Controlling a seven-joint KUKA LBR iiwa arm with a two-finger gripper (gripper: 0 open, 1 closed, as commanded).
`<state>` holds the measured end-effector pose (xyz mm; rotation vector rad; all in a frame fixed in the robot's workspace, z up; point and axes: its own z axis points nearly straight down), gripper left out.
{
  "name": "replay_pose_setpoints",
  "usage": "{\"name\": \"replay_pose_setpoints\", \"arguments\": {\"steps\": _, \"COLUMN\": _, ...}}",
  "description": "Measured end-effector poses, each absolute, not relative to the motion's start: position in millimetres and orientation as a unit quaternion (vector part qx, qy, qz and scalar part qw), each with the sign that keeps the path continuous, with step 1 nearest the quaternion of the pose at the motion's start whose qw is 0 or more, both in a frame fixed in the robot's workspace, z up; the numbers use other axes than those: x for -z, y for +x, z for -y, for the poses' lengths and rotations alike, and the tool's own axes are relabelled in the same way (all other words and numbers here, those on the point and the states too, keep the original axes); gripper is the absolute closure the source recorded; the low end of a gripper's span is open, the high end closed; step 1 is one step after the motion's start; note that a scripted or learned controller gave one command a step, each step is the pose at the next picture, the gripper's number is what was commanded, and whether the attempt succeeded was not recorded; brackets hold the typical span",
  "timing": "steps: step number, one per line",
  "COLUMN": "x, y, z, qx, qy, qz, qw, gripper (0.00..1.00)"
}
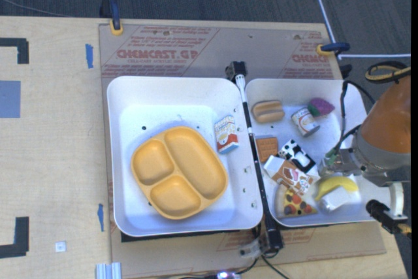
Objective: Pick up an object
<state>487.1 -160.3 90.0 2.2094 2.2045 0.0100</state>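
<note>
Two bins: the left bin [124,160] holds one yellow tray [178,171] and one carton [225,134] at its 2 o'clock. The right bin [287,85] holds about eight small items, hot dog [267,111] at 11 o'clock, banana [336,186] at 4. The arm [390,134] sits at 3 o'clock; its grip cannot be told.

Robotics lab: clamped bench [52,140], twin bins [124,140], cabling.

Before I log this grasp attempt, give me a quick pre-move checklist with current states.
1. Arm over the right bin: ok, it hangs over that bin's right side.
2. Pickable items in reach: ok, banana, hot dog and small can lie there.
3. Finger state: cannot tell, the gripper is hidden under the wrist.
4. Object held: cannot tell.
5. Left bin: ok, yellow divided plate and small carton lie apart from the arm.
</note>
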Motion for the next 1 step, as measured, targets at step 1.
{"name": "replay_pose_setpoints", "arguments": {"steps": 1, "x": -138.7, "y": 480.0, "z": 121.3, "qx": -0.0006, "qy": 0.707, "qz": -0.707, "qw": 0.001, "gripper": 1.00}}
